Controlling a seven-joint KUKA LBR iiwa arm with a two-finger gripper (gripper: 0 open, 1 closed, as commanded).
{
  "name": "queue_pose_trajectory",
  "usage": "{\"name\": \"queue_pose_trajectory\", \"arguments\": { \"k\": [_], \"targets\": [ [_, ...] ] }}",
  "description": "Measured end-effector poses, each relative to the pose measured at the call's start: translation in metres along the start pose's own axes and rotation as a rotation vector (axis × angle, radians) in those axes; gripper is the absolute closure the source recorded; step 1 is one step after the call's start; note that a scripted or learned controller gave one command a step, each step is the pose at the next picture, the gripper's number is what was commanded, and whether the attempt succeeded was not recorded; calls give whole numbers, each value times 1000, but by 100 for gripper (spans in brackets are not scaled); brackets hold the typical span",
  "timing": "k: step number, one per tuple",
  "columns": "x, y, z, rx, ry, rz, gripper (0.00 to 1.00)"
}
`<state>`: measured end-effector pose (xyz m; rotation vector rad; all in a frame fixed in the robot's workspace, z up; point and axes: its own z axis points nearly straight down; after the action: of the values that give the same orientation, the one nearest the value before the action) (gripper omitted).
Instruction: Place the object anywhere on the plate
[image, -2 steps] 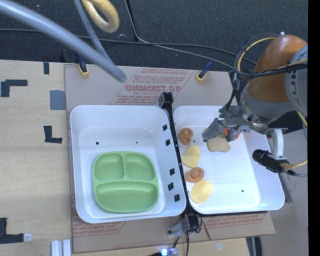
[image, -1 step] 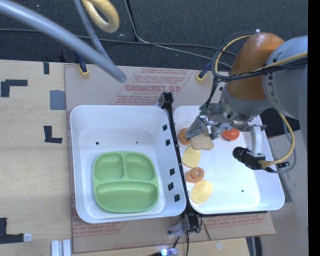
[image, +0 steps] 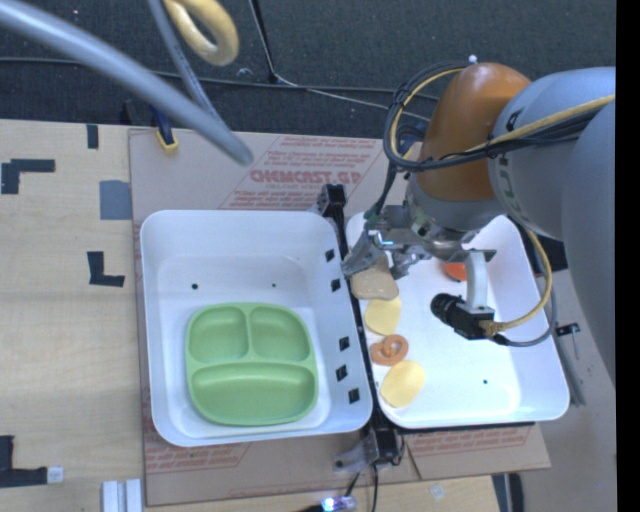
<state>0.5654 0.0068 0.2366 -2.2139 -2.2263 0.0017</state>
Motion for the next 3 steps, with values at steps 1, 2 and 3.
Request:
{"name": "queue_pose_trajectory", "arguments": {
  "k": [1,2,3],
  "targets": [
    [47,5,-2,0,0,-1,100],
    [94,12,-3,-1,0,-1,100],
    [152,20,18,0,-1,-1,100]
  ]
}}
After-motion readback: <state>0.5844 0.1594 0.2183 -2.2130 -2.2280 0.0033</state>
